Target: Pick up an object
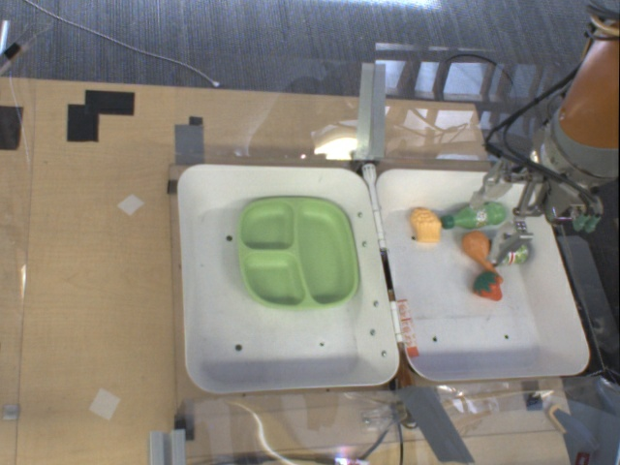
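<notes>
The claw (506, 204) hangs over the upper right part of the right bin (455, 342), reaching in from the right under the arm's orange band (593, 95). Its two fingers (484, 194) stand spread apart, one on each side of the right end of a green bottle-shaped toy (477, 218), which lies on its side on the bin floor just below and to the left of the claw; whether the fingers press on it cannot be told, and nothing is plainly held between them. Further left of the claw, touching the bottle's left tip, sits a small yellow corn-like piece (424, 225). Just below the claw lies an orange carrot-shaped toy (476, 248), and beside it, almost straight under the right finger, a small silvery-green item (513, 253) too small to name. Below those, still near the claw, rests a red strawberry-like piece with a green top (487, 286). Well to the left of the claw, across the divider between the bins, the left bin (208, 342) carries a green divided plate (295, 251) with three compartments. Both bins sit on the light wooden tabletop (87, 289), which stretches far to the claw's left.
</notes>
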Robot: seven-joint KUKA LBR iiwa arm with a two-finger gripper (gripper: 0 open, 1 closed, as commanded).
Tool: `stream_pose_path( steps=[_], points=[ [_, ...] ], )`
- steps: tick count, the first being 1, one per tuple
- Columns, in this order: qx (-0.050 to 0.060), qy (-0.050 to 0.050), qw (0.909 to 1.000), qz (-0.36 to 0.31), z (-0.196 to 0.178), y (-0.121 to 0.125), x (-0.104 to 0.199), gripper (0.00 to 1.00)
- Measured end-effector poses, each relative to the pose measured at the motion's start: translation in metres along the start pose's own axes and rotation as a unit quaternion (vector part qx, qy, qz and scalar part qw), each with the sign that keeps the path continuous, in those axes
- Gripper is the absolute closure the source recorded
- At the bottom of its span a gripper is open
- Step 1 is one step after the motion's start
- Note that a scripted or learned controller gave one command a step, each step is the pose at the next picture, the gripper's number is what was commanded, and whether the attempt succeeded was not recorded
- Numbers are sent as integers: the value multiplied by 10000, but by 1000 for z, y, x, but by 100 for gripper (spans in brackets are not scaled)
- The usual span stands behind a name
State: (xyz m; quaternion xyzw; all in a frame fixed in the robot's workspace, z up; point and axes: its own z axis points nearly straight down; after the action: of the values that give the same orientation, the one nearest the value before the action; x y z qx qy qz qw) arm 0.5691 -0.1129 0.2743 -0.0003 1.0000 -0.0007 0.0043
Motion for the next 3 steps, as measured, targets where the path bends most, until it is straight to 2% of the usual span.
stream_pose_path(
  steps=[1,2,3],
  points=[
    [-15,52,9988,481,117,17,-41,0],
    [0,-50,9990,452,98,17,-47,100],
    [-13,6,9841,1775,88,80,-1,100]
  ],
)
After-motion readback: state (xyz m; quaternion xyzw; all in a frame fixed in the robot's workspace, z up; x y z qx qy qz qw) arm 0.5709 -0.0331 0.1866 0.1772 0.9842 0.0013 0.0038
